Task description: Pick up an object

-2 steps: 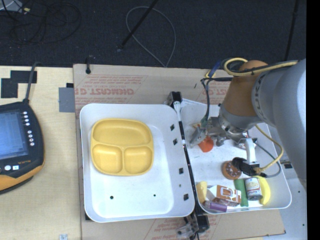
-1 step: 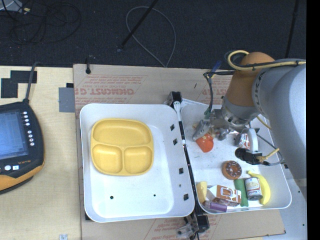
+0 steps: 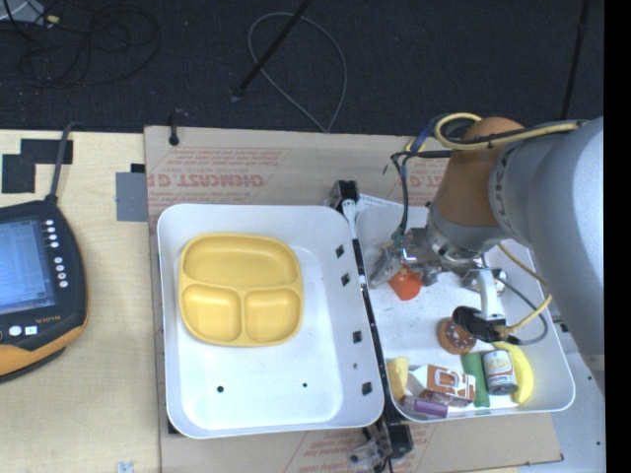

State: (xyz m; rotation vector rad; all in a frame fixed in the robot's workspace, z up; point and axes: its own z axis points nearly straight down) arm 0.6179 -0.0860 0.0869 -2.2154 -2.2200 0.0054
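Where hand point(image 3: 402, 267) hovers: round orange obj point(image 3: 405, 285).

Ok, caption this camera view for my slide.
KUKA arm lowers its gripper over an orange object in the cluttered right bin; a yellow divided plate sits in the left bin.

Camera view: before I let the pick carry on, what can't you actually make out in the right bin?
- Gripper: grip on the orange object unclear, wrist hardware crowds it.
- Right bin: its far right part is covered by the arm.
- Pile along the near edge: items overlap, labels too small to read.
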